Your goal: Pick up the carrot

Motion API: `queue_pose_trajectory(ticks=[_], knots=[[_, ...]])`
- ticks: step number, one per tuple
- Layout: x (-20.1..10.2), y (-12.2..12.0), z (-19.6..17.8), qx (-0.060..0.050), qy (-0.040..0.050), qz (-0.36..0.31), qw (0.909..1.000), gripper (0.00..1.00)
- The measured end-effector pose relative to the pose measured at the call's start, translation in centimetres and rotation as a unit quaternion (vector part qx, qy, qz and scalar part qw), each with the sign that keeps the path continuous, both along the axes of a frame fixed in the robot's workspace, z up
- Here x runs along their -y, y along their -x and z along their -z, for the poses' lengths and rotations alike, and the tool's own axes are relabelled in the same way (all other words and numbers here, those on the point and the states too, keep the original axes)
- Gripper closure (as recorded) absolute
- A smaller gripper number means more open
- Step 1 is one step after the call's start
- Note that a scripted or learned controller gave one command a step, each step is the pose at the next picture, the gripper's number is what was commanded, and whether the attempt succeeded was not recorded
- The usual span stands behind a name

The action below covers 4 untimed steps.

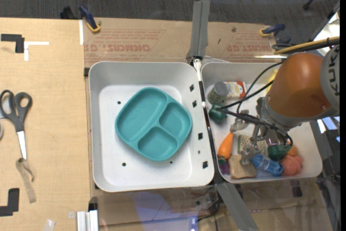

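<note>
We see the gripper (252,144) low in the right bin (309,173), just beside the carrot (225,146); we cannot tell its fingers' state.

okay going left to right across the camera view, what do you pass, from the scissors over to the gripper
scissors → teal divided plate in the left bin → carrot near the left wall of the right bin → gripper.
</note>
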<state>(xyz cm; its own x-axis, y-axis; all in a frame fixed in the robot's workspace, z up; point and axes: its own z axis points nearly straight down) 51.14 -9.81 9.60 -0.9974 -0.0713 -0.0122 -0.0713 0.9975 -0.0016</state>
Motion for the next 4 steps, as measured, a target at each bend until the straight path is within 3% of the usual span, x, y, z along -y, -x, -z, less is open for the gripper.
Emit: queue_pose_trajectory(ticks=[1, 2, 3, 4], knots=[[0.0, 0.2, 0.0, 0.0, 0.001, -0.128, 0.9918, 0.0], [-0.4, 1.8, -0.1, 0.003, 0.0033, -0.194, 0.9809, 0.0], [0.5, -7.1, 0.2, -0.002, 0.002, -0.349, 0.937, 0.0], [0.0, -1.0, 0.3, -0.005, 0.0009, -0.3, 0.9539, 0.0]])
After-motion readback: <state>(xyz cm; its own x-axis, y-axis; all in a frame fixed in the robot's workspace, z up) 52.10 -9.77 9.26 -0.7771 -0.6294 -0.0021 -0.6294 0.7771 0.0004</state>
